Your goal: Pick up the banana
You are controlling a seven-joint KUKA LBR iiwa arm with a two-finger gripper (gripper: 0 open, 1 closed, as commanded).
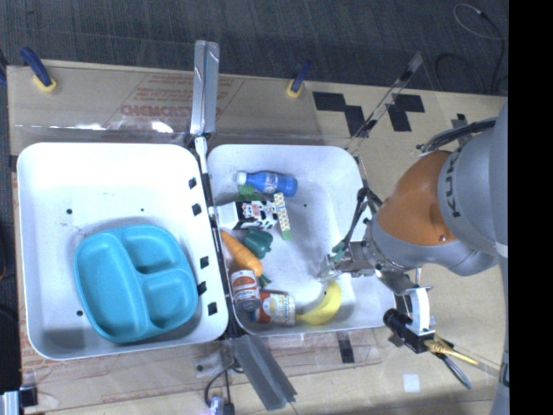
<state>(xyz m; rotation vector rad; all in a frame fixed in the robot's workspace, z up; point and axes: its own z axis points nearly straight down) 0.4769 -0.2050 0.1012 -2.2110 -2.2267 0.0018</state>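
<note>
Yellow against the white plastic, the banana (pixel 324 306) lies in the near corner of the right bin (pixel 339 164), curved side toward the front wall. The gripper (pixel 339 263) hangs just above and behind the fruit's upper end, reaching in from the right under the orange-banded wrist. Whether its tips are spread or pressed together I cannot tell; the metal there is small and blurred, and nothing yellow sits between them, so I judge the banana not yet gripped.

Seen from the gripper, the banana is just in front and slightly below, its far end pointing off to the left toward a small can (pixel 245 287) and a red-and-white bottle (pixel 275 307), which touches or nearly touches that end. Farther left lie a carrot (pixel 239 249) and a dark green thing (pixel 259 240); beyond those, a printed carton (pixel 263 213) and a blue-capped bottle (pixel 266 182).

To do this step well, I would come down on the thick middle of the curve, with the closing line across the fruit's width and not along it. The front wall is close, so the descent should stay a little inward to keep the tips off the rim. The bottle crowds the left end, so take the right half. The teal tray (pixel 138 279) in the left bin (pixel 52 167) plays no part
</note>
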